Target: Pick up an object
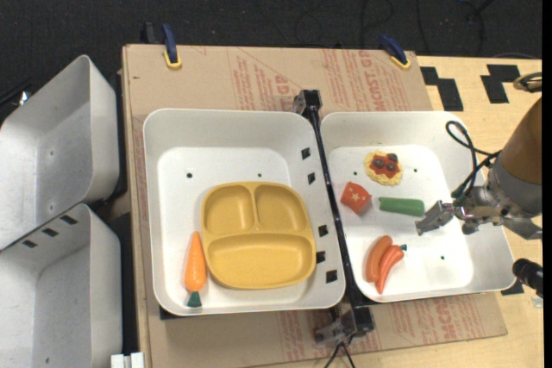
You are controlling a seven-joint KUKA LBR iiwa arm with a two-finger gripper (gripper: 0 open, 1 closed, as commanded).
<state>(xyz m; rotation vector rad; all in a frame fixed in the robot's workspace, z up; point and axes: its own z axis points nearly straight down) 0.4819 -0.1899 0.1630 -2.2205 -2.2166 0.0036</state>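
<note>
My bench (pixel 259 73) is a big brown board, and two white bins sit on it side by side. The left bin (pixel 164 211) is the one far from me. The right bin (pixel 431 276) is the one I am reaching into.

In the left bin lies a big yellow plate (pixel 257 234) with three parts. Just beside its left edge lies an orange toy carrot (pixel 196 265), with its green end pointing down.

My arm (pixel 522 177) comes in from the right, over the right side of the right bin. My hand (pixel 435 217) is low over the bin floor, with nothing between my fingers. I cannot tell if they are apart or together.

The toys in my bin are small. A green stick (pixel 401 205) lies just left of my hand, very near it. Below it lie two red and orange peppers (pixel 385 260), side by side. A red block (pixel 355 197) sits left of the green stick, close to the bin's left wall. At the back is a little yellow tart (pixel 385 168) with dark berries on top.
</note>
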